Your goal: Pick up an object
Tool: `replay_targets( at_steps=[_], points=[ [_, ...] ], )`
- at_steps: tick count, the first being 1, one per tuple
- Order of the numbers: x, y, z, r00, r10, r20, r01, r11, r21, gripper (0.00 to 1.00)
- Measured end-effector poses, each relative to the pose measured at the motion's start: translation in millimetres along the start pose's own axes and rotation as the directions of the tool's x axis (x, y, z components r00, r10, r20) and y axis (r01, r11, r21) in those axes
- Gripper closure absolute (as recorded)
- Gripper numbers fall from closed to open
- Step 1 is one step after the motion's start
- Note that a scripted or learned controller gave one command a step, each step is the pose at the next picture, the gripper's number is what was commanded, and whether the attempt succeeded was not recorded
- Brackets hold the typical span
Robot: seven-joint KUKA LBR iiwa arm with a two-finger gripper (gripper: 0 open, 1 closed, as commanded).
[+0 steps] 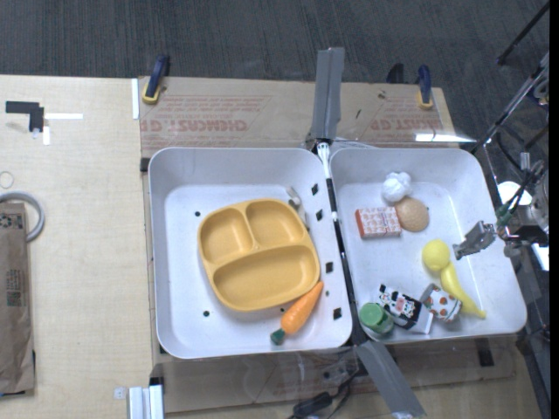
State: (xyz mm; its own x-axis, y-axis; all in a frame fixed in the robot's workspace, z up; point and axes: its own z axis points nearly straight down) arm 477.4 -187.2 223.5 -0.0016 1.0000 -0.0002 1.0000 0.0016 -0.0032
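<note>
The right bin (476, 177) holds a white bulb-shaped toy (396, 184), a brown bun (411, 215), a red-and-white box (377, 223), a yellow lemon (436, 254), a banana (460, 291), a cow-patterned carton (400, 305), a small white-and-orange carton (442, 304) and a green-lidded can (376, 319). In the left bin (166, 234) lie a yellow divided plate (258, 256) and a carrot (298, 312). My gripper (476, 239) reaches in low over the right bin's right side, just right of the lemon and above the banana. Nothing shows between its fingers.
A grey divider bar (328, 94) stands behind the two bins, over brown cardboard (236, 112) held by blue clamps (157, 77). Pale bench top (70, 234) stretches to the left, with a brown paper bag (13, 304) at its edge.
</note>
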Motion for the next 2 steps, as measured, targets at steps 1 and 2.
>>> replay_targets(
  at_steps=[1,2],
  points=[
    [23.3,17.2,132.3,0.997,-0.083,0.0,0.083,0.997,-0.002,0.0],
    [22.5,16.8,124.1,0.997,-0.08,0.001,0.08,0.997,-0.001,1.0]
  ],
)
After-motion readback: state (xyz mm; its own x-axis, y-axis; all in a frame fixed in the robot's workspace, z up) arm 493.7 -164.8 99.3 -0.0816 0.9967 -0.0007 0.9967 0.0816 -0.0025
